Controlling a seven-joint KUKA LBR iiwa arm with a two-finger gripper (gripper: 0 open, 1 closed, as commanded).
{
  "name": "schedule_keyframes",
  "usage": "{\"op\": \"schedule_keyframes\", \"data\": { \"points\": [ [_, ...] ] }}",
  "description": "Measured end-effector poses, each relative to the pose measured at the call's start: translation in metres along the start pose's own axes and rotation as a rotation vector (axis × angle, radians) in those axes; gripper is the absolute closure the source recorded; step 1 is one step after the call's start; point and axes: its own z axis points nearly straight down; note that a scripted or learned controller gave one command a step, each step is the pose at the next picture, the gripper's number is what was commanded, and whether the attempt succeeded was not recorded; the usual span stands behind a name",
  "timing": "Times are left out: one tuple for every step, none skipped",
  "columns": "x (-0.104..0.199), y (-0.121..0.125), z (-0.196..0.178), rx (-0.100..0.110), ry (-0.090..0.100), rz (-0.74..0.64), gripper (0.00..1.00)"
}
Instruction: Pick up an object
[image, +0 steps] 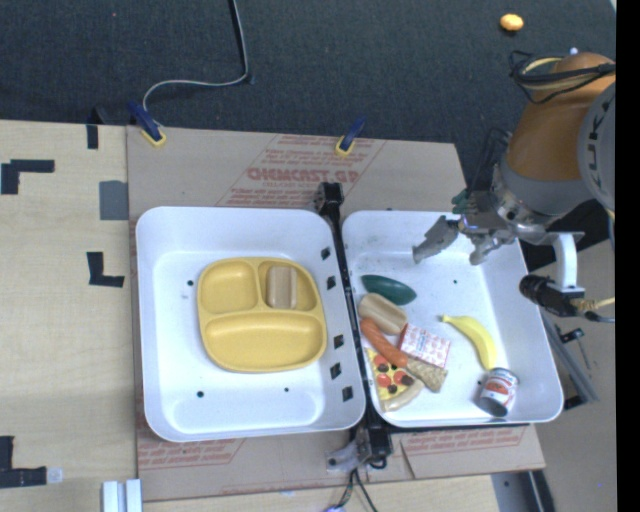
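Fingers (432, 243) spread wide (holding nothing) over the right bin (535, 345); banana (474, 336) lies well below them.

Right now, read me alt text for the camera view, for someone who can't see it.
The gripper, fingers spread and holding nothing, hangs over the back of the right bin, above a banana, can, toy hot dog, pizza slice and green item. The left bin holds a yellow divided tray.
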Motion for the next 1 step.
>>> {"op": "schedule_keyframes", "data": {
  "points": [
    [0.0067,0.0175,0.1491,-0.005,0.0,0.0,0.0]
  ]
}}
